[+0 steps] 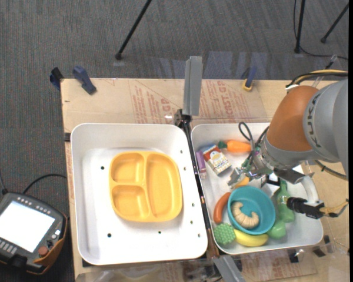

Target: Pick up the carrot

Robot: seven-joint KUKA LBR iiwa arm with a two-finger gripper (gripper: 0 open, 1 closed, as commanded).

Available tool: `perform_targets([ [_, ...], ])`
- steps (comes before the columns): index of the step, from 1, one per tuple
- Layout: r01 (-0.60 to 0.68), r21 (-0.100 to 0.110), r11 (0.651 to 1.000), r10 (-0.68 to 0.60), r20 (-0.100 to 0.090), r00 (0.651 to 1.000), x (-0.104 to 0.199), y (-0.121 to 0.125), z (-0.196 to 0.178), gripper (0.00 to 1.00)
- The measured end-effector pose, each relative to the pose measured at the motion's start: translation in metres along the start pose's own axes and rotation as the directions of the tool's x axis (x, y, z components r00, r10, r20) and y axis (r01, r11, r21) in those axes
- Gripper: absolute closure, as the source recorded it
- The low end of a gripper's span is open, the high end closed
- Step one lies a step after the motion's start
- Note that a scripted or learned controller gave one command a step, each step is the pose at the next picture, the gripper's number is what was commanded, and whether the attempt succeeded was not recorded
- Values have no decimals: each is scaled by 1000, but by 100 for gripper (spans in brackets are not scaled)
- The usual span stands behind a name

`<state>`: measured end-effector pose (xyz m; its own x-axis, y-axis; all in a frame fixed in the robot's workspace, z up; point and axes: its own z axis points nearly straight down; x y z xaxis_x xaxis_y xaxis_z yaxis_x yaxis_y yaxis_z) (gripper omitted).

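The carrot [239, 146], orange with a small green top at its left end, lies flat near the far wall of the right bin [315, 231]. My gripper [245, 174] hangs low over the middle of that bin, just in front of the carrot and a little to its right. It sits close above the far rim of a teal bowl [260, 218]. I see nothing of the carrot in the gripper. The grey and orange wrist hides the bin floor to the right of the carrot.
The right bin is crowded: a small printed box [217, 160], a purple item [201, 164], a red sausage-shaped toy [221, 206], a green knobbly ball [225, 234], a banana [251, 239], a green bottle [282, 208]. A yellow divided plate [146, 185] lies in the left bin [88, 239].
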<state>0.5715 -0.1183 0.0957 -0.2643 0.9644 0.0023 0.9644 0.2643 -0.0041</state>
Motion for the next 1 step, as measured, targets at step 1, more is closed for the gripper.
perform_targets([
  [1,170,-10,985,-170,5,985,50,60,-95,100],
])
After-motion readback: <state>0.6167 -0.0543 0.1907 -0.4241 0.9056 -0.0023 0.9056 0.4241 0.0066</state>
